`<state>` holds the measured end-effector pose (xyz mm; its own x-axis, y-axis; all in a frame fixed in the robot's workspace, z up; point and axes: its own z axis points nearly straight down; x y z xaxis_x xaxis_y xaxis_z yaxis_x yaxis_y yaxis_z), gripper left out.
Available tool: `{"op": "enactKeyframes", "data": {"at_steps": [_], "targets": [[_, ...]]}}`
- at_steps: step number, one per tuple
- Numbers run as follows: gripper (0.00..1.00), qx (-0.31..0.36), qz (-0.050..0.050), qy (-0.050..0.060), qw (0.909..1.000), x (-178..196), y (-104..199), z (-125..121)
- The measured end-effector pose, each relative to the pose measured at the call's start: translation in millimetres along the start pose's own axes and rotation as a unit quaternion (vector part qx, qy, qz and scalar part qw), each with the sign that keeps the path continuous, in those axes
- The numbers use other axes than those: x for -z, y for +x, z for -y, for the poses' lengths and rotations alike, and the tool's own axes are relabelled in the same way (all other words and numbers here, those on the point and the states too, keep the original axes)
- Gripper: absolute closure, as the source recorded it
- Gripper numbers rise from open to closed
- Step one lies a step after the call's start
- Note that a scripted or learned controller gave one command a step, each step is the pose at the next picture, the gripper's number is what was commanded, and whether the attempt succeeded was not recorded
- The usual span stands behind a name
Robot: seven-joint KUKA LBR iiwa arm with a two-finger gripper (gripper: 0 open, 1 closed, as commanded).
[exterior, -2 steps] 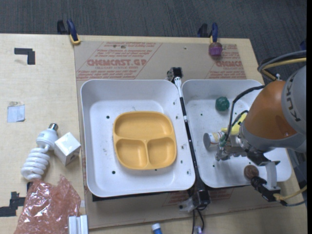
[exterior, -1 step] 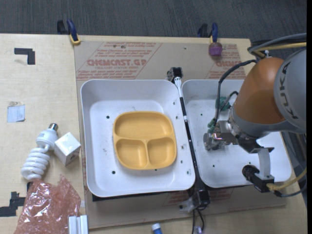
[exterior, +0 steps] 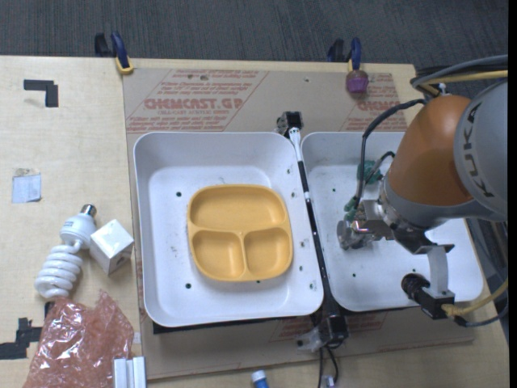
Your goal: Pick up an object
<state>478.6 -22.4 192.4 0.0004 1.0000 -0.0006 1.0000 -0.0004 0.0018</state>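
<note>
Peering past the bulky arm (exterior: 440, 160), I'm finding the gripper (exterior: 355, 234) half buried under it over the right bin (exterior: 339, 285); its state I cannot tell. I'm seeing one smooth yellow three-compartment tray (exterior: 240, 232) lying flat in the left bin (exterior: 157, 217).

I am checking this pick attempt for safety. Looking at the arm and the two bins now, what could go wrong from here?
1. The pincer is low in the right shallow white plastic bin, while the yellow divided plastic tray lies in the left white bin; it may grasp nothing.
2. The pincer is near the black divider between the bins and might bump it when moving left.
</note>
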Motion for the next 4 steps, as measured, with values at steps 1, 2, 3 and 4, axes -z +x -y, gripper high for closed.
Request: {"op": "enactKeyframes", "data": {"at_steps": [1, 2, 3, 4], "targets": [[0.00, -0.001, 0.000, 0.001, 1.0000, -44.4, -79.1, 0.9], [0.00, -0.001, 0.000, 0.001, 1.0000, -100.2, -75.1, 1.3], [0.00, 0.000, 0.000, 0.000, 1.0000, -100.1, -73.5, -12.6], [0.00, -0.001, -0.001, 0.001, 1.0000, -100.2, -69.6, 1.1]]}}
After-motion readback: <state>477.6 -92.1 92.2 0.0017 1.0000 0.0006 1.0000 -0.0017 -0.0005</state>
